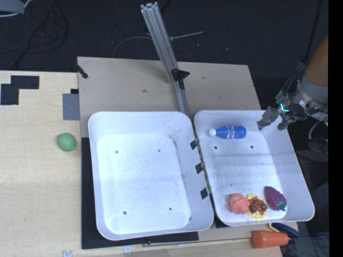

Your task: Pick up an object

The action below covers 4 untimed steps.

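In the right bin (278, 159) a blue bottle (229, 132) with a white cap lies on its side near the far wall. At the bin's near edge sit a pink-orange toy (238, 203), a yellow and red piece (257, 205) and a purple grape bunch (275, 197). My gripper (273, 119) hangs over the bin's far right corner, to the right of the bottle, with its dark fingers spread apart and nothing between them.
The left bin (139, 173) lies beside the right one. A green ball (66, 142) rests on the wooden bench at the left. An orange carrot-like toy (270, 239) lies outside the right bin's front edge. A metal rail (166, 52) slants up from between the bins.
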Each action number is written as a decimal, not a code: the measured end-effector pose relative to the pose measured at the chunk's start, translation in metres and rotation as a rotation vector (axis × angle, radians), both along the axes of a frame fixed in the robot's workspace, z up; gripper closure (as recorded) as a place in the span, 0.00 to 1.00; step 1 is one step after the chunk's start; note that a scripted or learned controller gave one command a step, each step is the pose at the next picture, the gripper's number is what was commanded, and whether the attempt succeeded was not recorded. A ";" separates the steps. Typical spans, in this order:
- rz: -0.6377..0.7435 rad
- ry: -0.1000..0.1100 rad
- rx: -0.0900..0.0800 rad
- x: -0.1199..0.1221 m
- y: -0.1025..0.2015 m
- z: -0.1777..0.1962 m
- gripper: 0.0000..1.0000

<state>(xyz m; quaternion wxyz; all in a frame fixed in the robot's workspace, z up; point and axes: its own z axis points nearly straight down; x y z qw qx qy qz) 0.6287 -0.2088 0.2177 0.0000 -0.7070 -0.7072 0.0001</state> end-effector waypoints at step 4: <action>0.002 0.000 0.000 0.002 -0.006 -0.127 0.00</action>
